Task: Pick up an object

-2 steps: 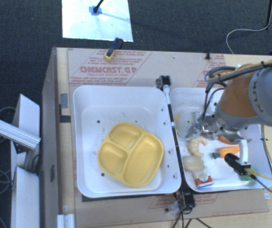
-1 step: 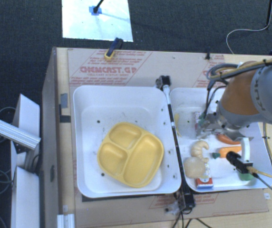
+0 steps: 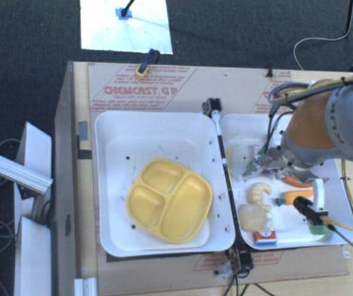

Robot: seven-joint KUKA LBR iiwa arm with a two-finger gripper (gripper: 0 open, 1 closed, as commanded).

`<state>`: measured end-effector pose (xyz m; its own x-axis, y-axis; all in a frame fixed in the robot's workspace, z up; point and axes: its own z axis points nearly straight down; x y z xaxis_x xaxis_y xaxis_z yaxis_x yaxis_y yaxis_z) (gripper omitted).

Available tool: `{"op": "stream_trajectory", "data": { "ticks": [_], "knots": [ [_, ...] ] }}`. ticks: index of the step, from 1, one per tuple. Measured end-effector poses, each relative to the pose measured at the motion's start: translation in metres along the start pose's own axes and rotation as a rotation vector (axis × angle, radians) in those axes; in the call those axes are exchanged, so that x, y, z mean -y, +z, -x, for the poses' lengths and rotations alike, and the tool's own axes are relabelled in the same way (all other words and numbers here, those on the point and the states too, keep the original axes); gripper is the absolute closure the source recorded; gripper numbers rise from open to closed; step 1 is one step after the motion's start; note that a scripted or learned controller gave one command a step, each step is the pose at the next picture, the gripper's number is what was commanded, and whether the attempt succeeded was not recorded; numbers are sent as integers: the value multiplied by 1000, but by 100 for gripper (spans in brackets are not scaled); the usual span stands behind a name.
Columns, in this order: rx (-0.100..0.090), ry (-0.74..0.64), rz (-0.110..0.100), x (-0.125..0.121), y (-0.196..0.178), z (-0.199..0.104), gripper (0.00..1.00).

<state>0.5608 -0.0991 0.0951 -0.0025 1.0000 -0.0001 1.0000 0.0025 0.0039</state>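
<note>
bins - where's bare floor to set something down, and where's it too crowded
Left bin: bare floor along its far edge, behind the yellow tray, and a strip on the tray's left. Right bin: only its far left corner is bare. Its near half is crowded: croissant, pale lump, orange pieces, small box, with the arm over it.

Dark speckled carpet floor (image 3: 28,36), a pale square sheet (image 3: 126,17) lying on it at the top, brown cardboard-covered bench top (image 3: 164,85) with red print, white boxes (image 3: 31,165) at left, cables (image 3: 315,42) on floor
</note>
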Motion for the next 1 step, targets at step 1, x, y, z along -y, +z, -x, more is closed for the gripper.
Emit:
{"op": "stream_trajectory", "data": {
  "ticks": [1],
  "knots": [
    [0,2,-4,33,11,8,0]
  ]
}}
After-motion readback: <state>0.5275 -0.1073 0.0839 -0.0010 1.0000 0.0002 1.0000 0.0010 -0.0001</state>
